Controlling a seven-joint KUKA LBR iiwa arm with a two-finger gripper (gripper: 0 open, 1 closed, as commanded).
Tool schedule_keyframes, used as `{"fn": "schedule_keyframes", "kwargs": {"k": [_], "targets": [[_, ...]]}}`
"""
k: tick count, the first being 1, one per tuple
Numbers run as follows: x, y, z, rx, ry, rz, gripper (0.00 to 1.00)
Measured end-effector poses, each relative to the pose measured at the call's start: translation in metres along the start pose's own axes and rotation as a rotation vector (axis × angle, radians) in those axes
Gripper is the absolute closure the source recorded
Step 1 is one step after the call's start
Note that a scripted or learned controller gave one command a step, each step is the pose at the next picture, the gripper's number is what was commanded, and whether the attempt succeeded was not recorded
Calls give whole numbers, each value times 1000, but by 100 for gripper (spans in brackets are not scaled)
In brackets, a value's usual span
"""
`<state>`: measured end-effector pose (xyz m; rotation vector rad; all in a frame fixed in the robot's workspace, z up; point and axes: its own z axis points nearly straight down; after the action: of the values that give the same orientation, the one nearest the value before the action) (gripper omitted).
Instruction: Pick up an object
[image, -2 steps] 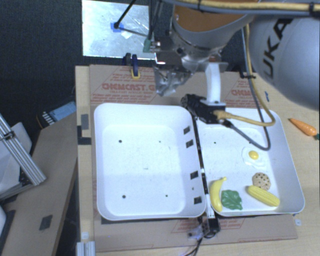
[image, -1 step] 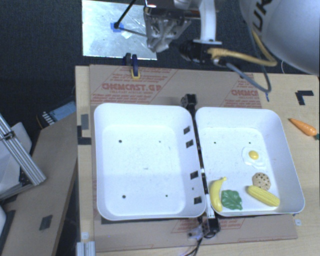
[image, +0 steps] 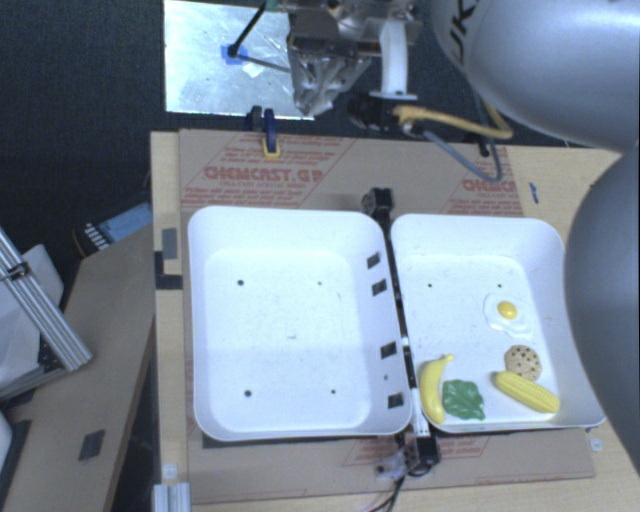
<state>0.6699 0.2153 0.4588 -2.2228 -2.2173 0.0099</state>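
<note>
1. Hand (image: 318, 85): held high at the top of the view, above the far edge of the surface and well apart from both bins. Its metallic fingers point downward and draw together toward a tip. Nothing is seen between them. How far they stand open cannot be told from this angle.
2. Arm (image: 560, 70): large grey body entering from the right and filling the upper right corner. A second grey mass covers the right edge beside the right bin.
3. Left bin (image: 215, 300): shallow white tray with small dark dots on its floor.
4. Right bin (image: 450, 240): shallow white tray touching the left bin along a dark central seam with clips. All the objects lie in its near half.
5. Banana (image: 433, 388): yellow, curved, at the near left of the right bin, just beside the dividing wall.
6. Green leafy piece (image: 464, 400): touching the banana on its right.
7. Corn cob (image: 526, 392): yellow, lying at a slant near the near right corner.
8. Cookie (image: 522, 360): round, brown, speckled, just above the corn cob.
9. Fried egg (image: 506, 312): white with yellow yolk, beyond the cookie.
10. Surface (image: 300, 170): brown printed board beneath both bins.
</note>
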Motion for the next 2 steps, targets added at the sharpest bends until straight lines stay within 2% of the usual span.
{"fn": "schedule_keyframes", "kwargs": {"k": [1,2], "targets": [[-72,-7,136,8,-3,4,100],[-13,-27,97,-10,6,-12,100]]}}
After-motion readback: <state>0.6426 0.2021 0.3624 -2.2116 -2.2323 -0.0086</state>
